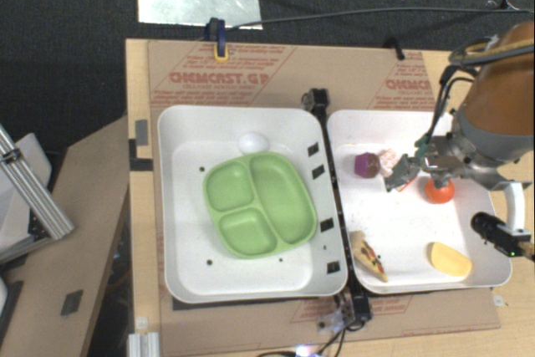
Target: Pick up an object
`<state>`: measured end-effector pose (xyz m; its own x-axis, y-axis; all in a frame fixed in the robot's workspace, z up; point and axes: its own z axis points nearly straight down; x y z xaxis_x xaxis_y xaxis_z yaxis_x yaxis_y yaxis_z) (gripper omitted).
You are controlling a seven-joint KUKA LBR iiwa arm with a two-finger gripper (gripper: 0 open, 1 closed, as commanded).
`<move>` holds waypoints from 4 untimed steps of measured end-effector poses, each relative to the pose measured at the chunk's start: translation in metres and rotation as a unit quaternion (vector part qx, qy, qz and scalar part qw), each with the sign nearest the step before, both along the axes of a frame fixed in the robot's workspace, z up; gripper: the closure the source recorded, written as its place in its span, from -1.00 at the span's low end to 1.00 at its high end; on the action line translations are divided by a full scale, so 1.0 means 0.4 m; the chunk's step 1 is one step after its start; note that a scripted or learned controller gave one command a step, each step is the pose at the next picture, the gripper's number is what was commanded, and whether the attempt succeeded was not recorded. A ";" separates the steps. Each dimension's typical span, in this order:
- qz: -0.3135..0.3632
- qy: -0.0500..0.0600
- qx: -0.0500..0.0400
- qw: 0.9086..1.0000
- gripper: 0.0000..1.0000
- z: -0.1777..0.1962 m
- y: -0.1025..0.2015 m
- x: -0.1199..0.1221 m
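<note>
Gripper (407, 172) is hovering over the right bin (393, 276), its fingers spreading narrowly and holding nothing, just right of a purple object (365, 165) and a pale pink one (386, 157). An orange-red ball (440, 191) is sitting just right of it; a yellow piece (450, 259) and a pizza slice (369, 255) are lying nearer. A green divided plate (259, 205) is resting in the left bin (180, 205).

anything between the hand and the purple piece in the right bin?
Nothing visible. The hand hangs in the right bin just right of the purple piece. A small pinkish item sits beside the piece, touching or nearly so, and could get caught in a grasp. The orange-red ball lies off to the right.
</note>
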<state>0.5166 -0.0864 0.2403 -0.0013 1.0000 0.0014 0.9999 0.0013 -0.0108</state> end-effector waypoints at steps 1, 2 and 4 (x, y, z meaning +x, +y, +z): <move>0.001 -0.006 -0.001 1.000 -1.00 0.014 0.000 0.006; 0.000 -0.005 0.000 1.000 -1.00 -0.138 -0.002 0.013; 0.000 -0.004 0.000 1.000 -1.00 -0.388 -0.024 0.008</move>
